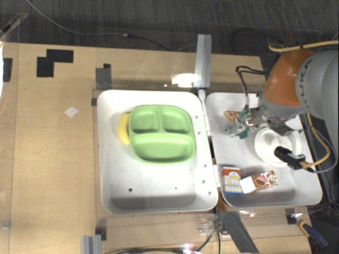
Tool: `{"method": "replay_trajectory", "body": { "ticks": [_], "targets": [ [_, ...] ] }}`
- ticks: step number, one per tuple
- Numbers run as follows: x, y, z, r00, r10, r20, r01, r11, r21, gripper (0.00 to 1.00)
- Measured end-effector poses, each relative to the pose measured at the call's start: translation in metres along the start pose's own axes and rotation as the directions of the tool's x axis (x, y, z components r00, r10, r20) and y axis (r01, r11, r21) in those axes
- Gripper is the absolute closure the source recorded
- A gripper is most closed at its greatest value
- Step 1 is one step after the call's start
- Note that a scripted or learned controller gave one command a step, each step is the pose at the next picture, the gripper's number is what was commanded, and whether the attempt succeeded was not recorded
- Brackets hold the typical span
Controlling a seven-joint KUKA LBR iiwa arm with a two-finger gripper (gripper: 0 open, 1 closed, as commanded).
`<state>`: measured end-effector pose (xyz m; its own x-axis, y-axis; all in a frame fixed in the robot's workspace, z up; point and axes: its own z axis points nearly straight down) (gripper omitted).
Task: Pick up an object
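**Arm low over right bin, finger state unreadable**

Wooden bench (47,157) with black tape marks at upper left, dark ribbed carpet (132,7) behind it, a thin cable across the carpet. Two shallow white bins side by side, a metal post (203,57) rising at the rear of their shared edge.

Left bin (153,197): green divided tray (161,133) sits in the upper middle, face up, three compartments. A yellow object (123,128) pokes out from under its left edge, mostly hidden. Front half of this bin is bare, plenty of room along the near and left walls.

Right bin (286,194): arm (296,86) reaches in from the right, orange band above the wrist, covering the upper right corner. Gripper (244,121) is down near the bin's upper middle, by a small brown-orange item (231,115) and something teal; contact unclear, cannot tell if it is spread or clamped. White round bowl-like object (270,142) just right of the gripper, a black cable end over its rim. Near the front wall: small red and blue carton (231,180), touching a white and brown packet (259,182) on its right. Bare floor in the front right corner.
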<state>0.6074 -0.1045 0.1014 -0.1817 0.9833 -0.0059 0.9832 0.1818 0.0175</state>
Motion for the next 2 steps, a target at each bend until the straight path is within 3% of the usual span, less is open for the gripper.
{"method": "replay_trajectory", "body": {
  "ticks": [1,2],
  "targets": [
    [-0.029,0.008,-0.006,1.0,-0.005,-0.003,0.005,1.0,0.011,1.0],
    [0.034,0.039,-0.111,0.993,0.115,-0.003,-0.115,0.993,0.011,1.0]
  ]
}}
